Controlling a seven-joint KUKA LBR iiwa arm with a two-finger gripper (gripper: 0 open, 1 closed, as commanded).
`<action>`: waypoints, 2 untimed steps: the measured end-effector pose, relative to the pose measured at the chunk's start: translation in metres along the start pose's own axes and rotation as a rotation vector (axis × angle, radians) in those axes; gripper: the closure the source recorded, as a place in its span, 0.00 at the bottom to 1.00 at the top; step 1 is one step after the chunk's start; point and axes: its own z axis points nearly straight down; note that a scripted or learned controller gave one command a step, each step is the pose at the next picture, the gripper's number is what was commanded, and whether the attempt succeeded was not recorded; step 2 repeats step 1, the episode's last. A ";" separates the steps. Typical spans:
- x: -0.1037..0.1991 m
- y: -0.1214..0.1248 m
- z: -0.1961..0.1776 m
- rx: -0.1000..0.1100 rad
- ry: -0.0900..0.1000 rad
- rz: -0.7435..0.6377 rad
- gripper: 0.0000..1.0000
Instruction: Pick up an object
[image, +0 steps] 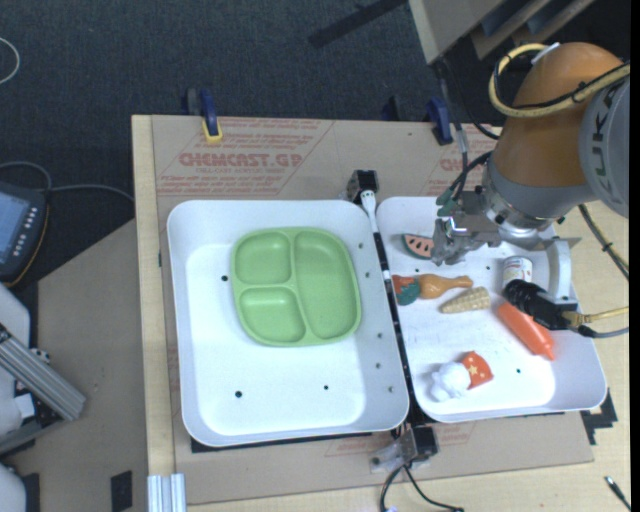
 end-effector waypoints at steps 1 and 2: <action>-0.016 -0.001 0.002 0.002 -0.001 0.004 1.00; -0.016 -0.001 0.002 0.002 -0.001 0.004 1.00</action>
